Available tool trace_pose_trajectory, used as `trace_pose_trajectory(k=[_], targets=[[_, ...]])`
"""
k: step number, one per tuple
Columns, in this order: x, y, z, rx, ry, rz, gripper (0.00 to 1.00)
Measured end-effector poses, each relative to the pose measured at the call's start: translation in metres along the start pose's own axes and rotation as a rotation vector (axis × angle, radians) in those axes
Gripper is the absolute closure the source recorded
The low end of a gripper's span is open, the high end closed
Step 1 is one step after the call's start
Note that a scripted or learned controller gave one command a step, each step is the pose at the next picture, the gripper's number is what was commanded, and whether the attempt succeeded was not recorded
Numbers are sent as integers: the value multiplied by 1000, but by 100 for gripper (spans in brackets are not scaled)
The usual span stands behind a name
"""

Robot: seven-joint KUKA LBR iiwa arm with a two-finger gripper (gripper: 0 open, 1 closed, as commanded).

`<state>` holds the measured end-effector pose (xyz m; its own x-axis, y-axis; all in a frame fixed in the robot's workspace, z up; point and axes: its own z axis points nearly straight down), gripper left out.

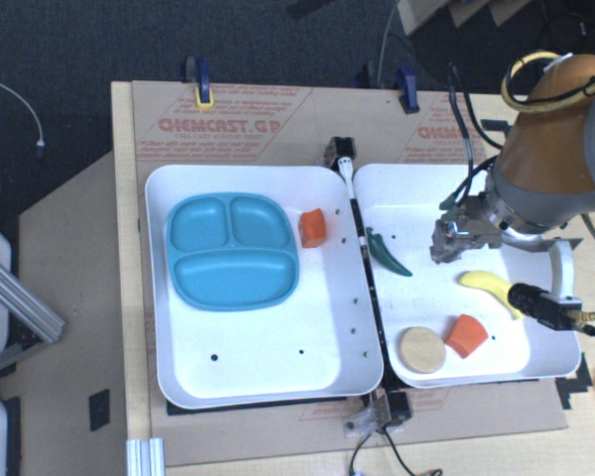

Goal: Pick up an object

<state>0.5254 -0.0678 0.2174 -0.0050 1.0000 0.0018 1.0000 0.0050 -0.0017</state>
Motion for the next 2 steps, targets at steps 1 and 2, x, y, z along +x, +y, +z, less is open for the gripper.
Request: trace_pose_trajectory(k=[1,2], targets=[[60,15,6,-3,0,-2,100],[104,24,3,-4,-1,-1,100]])
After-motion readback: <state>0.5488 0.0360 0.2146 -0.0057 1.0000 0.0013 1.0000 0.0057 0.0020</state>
